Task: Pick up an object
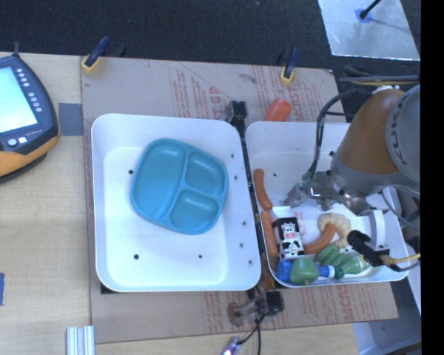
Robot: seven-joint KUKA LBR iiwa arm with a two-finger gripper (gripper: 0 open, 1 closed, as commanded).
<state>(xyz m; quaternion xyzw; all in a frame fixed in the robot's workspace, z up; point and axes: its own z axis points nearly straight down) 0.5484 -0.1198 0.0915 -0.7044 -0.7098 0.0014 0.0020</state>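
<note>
I cannot tell if the jaws are open or shut. The gripper is dark and small, and the big arm partly covers it. I see nothing held in it.

On the far left a screen lies on the bench. Next comes the left bin. A blue plate lies in the middle of it, a bit toward 12 o'clock.

Then comes the right bin. The toys to pick from are here. A long sausage lies along its 9 o'clock wall. A cow box sits near 7 o'clock. A green toy sits at 6 o'clock by the rim. A second sausage and a tan ring lie toward 5 o'clock, touching each other. An orange toy lies outside the bin, past its 12 o'clock rim.

The gripper is low near the middle of the right bin, above the toy pile. The toys are at its 6 o'clock.

I think the job is only begun. The arm has got to the right bin, but every toy I can see lies in the bin. Grabbing one and lifting it up are yet to be done.
</note>
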